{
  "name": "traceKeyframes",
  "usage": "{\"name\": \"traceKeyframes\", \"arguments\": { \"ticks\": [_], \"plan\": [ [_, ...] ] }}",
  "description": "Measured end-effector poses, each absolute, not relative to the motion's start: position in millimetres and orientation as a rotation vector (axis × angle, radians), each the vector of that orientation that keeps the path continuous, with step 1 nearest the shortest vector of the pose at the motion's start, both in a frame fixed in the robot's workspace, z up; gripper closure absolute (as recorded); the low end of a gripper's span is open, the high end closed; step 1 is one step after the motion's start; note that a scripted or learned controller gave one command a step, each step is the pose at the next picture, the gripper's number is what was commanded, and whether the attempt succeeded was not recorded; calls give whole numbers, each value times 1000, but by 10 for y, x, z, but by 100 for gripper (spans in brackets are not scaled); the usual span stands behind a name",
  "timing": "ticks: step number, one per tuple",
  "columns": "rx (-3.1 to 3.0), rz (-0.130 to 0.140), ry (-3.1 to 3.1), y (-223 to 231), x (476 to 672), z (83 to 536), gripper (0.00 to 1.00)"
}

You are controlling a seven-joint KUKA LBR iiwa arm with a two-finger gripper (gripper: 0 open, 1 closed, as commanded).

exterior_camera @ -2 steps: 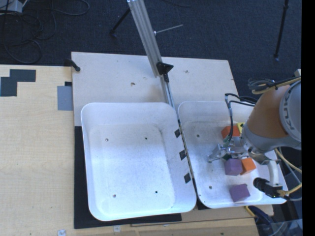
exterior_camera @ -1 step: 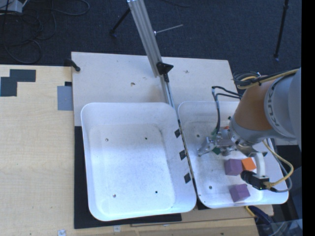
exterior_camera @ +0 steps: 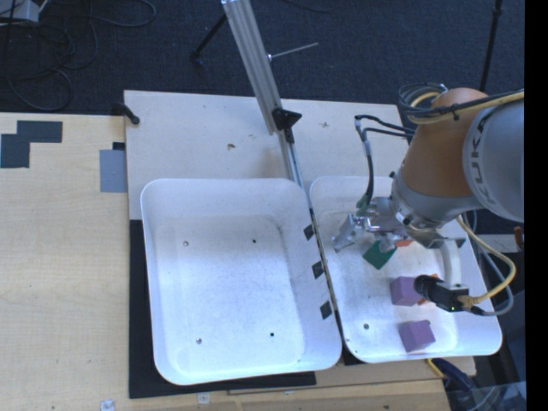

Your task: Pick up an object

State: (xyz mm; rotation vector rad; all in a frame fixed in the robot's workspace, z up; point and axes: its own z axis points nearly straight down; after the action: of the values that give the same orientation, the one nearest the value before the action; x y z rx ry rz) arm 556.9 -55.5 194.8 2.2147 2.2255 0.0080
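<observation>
A small dark-green block [exterior_camera: 378, 254] sits under the pincer [exterior_camera: 360, 228]; its grip state is unclear.

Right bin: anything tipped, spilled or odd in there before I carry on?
Nothing stands out. The right bin holds two purple blocks lying apart and a green block tilted on one edge just beside the claw. No spill or damage shows.

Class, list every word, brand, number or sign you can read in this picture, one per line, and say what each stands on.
"KU": the start of a brand name, running vertically on the grey arm at the right edge; the rest is cut off.
No other text is legible on the bins or the purple blocks.
</observation>
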Motion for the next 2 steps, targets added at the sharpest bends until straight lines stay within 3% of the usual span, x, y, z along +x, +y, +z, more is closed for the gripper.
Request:
{"name": "traceKeyframes", "arguments": {
  "ticks": [1,2],
  "plan": [
    [2221,-3,2225,-571,5551,1901,0],
    [2223,-4,2213,-1293,5944,1286,0]
  ]
}}
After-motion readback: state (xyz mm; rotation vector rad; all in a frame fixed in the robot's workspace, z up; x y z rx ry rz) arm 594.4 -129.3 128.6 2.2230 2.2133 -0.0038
